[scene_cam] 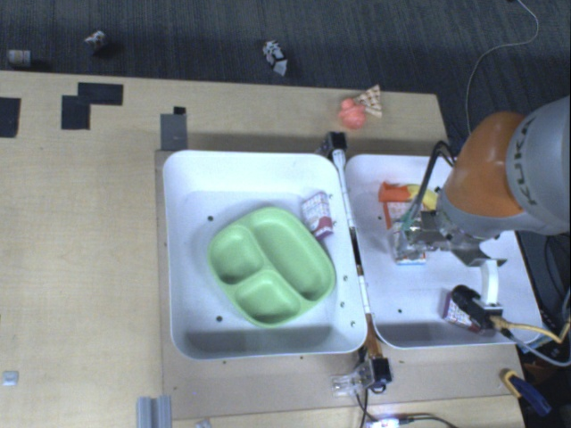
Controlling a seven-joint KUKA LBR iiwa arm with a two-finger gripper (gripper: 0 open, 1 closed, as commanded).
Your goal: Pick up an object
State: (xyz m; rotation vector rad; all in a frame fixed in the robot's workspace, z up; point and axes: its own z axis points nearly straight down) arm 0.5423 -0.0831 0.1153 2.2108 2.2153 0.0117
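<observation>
From the overhead camera, the gripper [412, 246] hung low in the right bin [384, 319], just below an orange-and-yellow packet [395, 193]. Whether its fingers were open, I couldn't tell. A green divided tray [270, 264] lay in the left bin [192, 328]. I'd settle squarely over one item before closing.

Little can be read here. On the grey arm [540, 172], just right of the orange band [486, 176], stand dark letters that look like "KU", the start of a brand name cut off by the picture's edge. The small packet [317, 214] touching the upper right rim of the green divided plate [270, 264] bears red and white printing, too small and blurred to make out.
</observation>
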